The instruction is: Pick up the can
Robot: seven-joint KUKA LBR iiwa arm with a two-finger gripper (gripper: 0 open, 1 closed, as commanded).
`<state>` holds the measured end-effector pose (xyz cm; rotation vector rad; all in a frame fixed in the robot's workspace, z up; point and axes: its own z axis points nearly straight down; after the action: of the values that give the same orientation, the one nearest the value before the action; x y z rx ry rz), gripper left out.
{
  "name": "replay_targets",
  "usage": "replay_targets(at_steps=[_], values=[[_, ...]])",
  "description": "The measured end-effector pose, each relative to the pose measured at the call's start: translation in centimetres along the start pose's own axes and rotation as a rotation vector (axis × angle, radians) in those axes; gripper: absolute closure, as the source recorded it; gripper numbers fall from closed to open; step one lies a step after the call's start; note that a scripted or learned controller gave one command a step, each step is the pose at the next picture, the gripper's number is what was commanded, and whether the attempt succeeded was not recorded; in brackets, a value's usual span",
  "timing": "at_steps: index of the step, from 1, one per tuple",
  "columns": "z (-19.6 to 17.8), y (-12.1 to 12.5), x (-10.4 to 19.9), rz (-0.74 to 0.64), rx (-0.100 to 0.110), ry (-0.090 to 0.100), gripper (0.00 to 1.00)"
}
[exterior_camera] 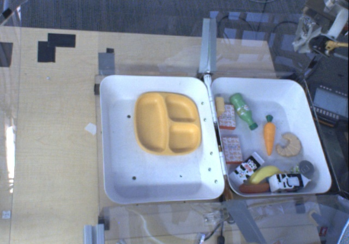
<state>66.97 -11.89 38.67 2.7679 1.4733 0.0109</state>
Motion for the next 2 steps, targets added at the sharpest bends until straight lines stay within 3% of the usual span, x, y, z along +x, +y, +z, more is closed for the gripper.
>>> replay_targets(at_steps=[1,2], values=[[12.2,-4.5,-0.8,-0.314,0.005,0.000,1.00],[29.9,-0.4,-0.2,-0.320,0.001,0.001,1.00]])
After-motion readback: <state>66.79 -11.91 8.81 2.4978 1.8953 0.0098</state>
